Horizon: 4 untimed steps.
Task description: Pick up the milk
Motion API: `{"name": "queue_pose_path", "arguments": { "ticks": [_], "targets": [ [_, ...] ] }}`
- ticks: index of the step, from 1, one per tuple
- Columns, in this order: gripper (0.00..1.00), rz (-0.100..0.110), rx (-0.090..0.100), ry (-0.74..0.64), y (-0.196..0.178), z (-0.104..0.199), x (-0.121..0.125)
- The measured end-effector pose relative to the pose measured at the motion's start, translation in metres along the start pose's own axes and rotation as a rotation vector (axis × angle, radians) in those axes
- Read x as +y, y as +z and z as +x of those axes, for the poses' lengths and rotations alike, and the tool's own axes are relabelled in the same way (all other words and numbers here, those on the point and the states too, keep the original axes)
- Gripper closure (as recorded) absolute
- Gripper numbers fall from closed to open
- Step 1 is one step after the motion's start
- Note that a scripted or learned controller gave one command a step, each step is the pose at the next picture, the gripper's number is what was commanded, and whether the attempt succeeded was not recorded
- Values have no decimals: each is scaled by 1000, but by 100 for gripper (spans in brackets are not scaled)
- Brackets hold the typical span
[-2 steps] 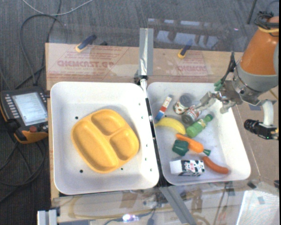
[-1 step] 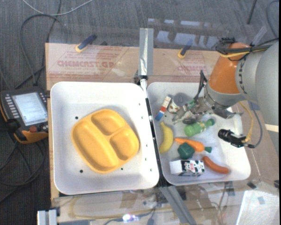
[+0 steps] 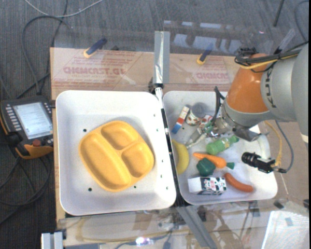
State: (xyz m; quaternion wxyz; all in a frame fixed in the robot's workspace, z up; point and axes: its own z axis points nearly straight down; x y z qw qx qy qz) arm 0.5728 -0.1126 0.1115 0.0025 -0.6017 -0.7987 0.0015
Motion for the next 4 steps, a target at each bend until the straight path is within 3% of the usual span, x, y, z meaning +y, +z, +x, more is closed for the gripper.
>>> {"name": "queue_pose_path", "arguments": {
  "ticks": [1,2,3,4],
  "targets": [
    [0,12,3,-344,24,-30,89],
    [0,-10,-8,-245,23,-37,-16],
    [0,-16,-13,-265,22,-21,58],
    [0,-15,-12,-391,22,-25,-12]
  ]
}}
